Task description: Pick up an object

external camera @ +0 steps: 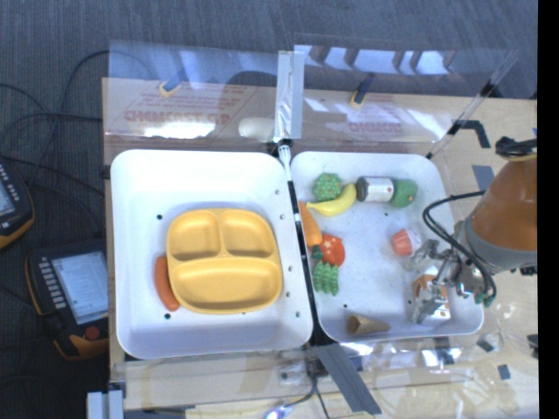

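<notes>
As you read across from the left, note the left bin (131,234); it holds a yellow divided tray (224,260) with an orange sausage-shaped piece (164,284) touching its left edge; the right bin (376,166) holds a green broccoli (327,186), a banana (335,202), a bottle (384,190), a carrot (309,225), a tomato (332,250), a small red cup (401,243) and a brown cone (365,325); the gripper (432,299) sits low in that bin's right corner; you cannot tell how its fingers stand, nor whether anything lies between them.
</notes>
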`<state>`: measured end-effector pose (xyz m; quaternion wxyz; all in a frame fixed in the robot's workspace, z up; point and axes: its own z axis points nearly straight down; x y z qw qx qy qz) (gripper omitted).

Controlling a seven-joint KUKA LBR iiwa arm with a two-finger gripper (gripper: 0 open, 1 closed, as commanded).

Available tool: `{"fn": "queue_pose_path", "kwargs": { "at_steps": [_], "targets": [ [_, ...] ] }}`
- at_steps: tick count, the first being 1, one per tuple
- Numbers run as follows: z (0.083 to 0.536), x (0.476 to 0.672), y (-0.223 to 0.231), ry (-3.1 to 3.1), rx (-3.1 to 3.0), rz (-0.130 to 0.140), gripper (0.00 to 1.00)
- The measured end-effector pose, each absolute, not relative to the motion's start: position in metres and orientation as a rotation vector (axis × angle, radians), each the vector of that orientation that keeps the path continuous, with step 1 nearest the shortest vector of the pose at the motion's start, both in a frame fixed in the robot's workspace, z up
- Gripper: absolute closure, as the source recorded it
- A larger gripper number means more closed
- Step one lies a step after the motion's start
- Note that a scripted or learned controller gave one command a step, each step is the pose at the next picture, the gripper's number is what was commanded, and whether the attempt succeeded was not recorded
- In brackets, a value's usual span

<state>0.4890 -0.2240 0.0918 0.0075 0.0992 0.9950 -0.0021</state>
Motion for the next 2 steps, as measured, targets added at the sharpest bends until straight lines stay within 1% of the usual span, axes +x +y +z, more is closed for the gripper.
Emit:
{"fn": "queue_pose_path", "kwargs": {
  "at_steps": [1,2],
  "targets": [
    [0.092,0.504,-0.201,3.106,0.350,-0.011,0.00],
    [0.090,0.617,-0.199,3.126,0.075,-0.009,0.00]
  ]
}}
